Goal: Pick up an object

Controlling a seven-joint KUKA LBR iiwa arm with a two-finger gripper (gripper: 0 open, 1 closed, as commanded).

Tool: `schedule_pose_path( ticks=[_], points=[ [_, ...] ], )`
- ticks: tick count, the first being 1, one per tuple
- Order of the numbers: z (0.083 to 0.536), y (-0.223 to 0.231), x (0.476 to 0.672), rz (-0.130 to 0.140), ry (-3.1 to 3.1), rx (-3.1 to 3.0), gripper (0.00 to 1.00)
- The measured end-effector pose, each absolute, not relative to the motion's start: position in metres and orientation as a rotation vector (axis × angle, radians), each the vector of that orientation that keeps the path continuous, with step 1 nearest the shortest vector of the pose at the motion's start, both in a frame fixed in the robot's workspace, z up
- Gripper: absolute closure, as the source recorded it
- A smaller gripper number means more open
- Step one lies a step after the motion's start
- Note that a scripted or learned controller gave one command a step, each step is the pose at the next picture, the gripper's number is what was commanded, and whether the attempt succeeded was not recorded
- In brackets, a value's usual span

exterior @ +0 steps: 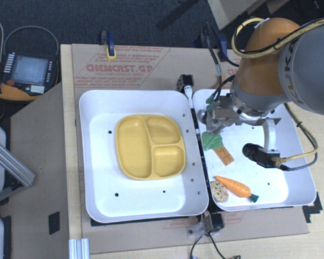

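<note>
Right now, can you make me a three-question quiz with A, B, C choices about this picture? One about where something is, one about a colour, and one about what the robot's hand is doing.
1. Where is the yellow tray?
A. left bin
B. right bin
C. on the floor

2. What colour is the carrot?
A. blue
B. orange
C. white

3. Where is the hand?
A. over the right bin
B. inside the yellow tray
C. above the small screen

Answers:
1 A, the tray lies in the left bin.
2 B, its body is orange with a green end.
3 A, it hangs above the right bin's far end, near the green piece.
</note>
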State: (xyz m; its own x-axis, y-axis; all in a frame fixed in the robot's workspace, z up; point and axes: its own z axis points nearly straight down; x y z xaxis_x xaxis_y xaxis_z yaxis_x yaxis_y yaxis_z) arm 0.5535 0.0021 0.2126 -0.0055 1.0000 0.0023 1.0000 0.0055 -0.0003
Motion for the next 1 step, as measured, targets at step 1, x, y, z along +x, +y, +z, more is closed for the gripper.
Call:
schedule_pose_path(
  ticks=[1],
  points=[
    [0.2082,0.0544,0.5512,0.001,-2.225,-2.212,1.00]
  ],
)
